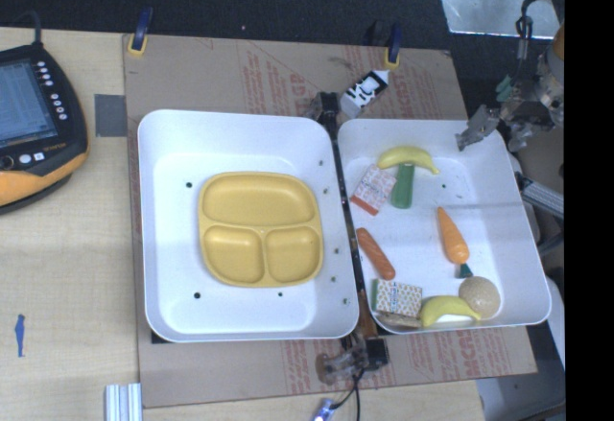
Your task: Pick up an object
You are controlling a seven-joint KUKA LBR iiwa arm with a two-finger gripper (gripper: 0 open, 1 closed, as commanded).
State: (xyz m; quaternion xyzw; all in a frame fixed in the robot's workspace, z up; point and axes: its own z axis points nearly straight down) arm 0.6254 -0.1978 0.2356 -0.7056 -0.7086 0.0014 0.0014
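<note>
Claw [480, 129] hangs over the right bin's [518, 246] far right corner, can't tell how wide. Nearest pick, banana [407, 157], lies just left, long axis crosswise.

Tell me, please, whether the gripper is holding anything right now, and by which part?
Nothing is held. The gripper sits at the far right corner of the right bin, with nothing between its fingers; the carrot and banana lie untouched.

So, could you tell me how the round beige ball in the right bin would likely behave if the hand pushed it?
The ball looks round, so it would probably roll. It sits by a banana and the bin corner, which might stop it quickly.
</note>
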